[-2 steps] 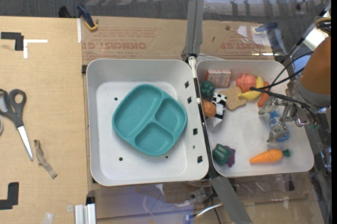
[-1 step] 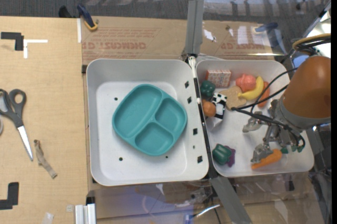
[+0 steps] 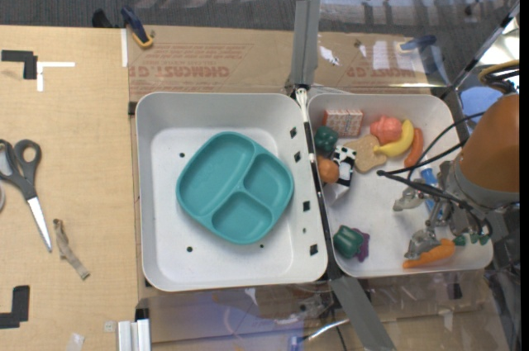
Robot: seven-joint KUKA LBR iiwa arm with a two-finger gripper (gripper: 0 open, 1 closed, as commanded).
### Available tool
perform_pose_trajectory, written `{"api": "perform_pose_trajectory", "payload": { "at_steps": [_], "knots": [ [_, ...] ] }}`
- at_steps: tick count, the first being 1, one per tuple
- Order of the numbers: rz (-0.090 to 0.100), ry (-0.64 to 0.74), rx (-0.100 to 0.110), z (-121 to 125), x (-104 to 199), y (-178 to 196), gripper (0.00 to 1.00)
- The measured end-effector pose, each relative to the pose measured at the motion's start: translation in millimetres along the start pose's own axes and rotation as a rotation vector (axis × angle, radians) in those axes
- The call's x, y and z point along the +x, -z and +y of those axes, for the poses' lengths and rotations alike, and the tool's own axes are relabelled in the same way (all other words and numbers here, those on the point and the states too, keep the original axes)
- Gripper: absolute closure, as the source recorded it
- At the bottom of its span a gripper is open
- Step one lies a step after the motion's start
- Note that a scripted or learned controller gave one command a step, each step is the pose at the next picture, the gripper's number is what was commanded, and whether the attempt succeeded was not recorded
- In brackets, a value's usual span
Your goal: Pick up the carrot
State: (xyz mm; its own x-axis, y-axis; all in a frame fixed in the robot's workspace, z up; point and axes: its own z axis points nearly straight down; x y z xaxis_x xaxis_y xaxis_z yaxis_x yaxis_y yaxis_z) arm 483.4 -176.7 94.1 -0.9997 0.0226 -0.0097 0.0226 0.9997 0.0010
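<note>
Carrot (image 3: 432, 253) lies at near right corner of right bin (image 3: 388, 267), just under the gripper (image 3: 431, 235); jaws' state cannot tell. Left bin (image 3: 149, 201) holds teal plate (image 3: 235, 187). Green pepper (image 3: 350, 241) left of carrot, banana (image 3: 398, 140) farther back.

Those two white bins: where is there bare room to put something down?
In the right bin, bare floor lies between the green pepper and the gripper over the carrot. Its far end is crowded with toys around the banana. In the left bin, the teal plate leaves bare margins.
</note>
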Motion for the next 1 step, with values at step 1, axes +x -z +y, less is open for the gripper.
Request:
{"api": "perform_pose_trajectory", "payload": {
  "at_steps": [1],
  "knots": [
    [-0.001,0.005,0.002,0.4,-1.3,8.8,1.0]
  ]
}}
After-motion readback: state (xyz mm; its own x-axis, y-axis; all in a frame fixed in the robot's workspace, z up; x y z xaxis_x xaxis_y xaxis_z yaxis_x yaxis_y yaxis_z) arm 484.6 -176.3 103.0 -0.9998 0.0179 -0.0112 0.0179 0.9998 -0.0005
